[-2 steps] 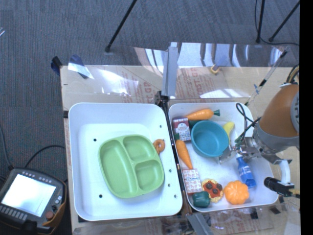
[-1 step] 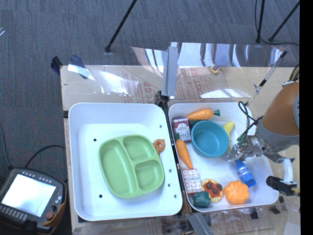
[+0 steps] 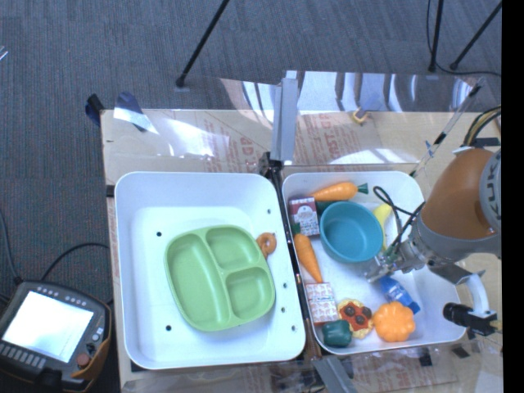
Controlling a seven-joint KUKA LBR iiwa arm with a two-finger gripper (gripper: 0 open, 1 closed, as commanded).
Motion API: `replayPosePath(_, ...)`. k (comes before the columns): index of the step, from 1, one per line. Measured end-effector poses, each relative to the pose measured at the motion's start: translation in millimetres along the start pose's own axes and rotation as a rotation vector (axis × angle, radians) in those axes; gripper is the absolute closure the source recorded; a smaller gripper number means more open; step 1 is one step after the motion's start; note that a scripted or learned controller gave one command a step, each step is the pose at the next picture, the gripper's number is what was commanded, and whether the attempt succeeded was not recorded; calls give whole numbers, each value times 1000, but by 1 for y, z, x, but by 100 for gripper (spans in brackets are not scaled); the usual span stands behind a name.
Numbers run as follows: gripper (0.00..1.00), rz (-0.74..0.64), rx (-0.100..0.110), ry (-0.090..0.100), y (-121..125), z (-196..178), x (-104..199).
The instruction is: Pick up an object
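1. On the arm's [image 3: 471,199] grey housing, just above and right of the hand [image 3: 385,270], I can read part of the maker's name: "KU".
2. The tabletop [image 3: 205,142] carries red print beyond the bins, well left of the hand; I cannot make out the letters.
3. The small cartons [image 3: 304,216] left of the hand bear labels too small to read.

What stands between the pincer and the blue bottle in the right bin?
Nothing visible does. The pincer hangs directly beside the blue bottle, with bare bin floor around them. The blue bowl lies just to the upper left and the orange pumpkin just below, both close enough to crowd the approach.
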State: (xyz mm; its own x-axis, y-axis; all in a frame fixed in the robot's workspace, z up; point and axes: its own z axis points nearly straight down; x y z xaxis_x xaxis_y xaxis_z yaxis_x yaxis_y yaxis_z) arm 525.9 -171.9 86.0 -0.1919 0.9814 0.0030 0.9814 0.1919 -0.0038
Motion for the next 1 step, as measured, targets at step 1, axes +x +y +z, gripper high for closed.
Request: replayPosePath(1, 100, 29, -8, 0, 86, -104, 97)
